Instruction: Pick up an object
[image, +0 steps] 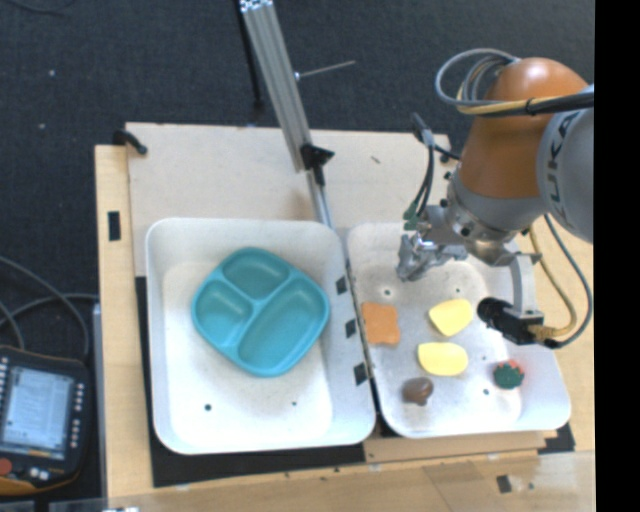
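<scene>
The gripper (415, 262) is hovering over the right bin (545, 420), up-left of the yellow pieces (451, 318); whether its fingers are spread cannot be told, likely lining up a grasp.

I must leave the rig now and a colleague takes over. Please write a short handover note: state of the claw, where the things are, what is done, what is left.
Claw: over the far part of the right bin; open or shut cannot be told; nothing seen between its fingers.
Right bin: orange piece, two yellow pieces, brown piece, small green and red piece. All lie on the bin floor.
Left bin: teal divided plate.
Done: no object picked up.
Left: grasp one and lift it.
</scene>
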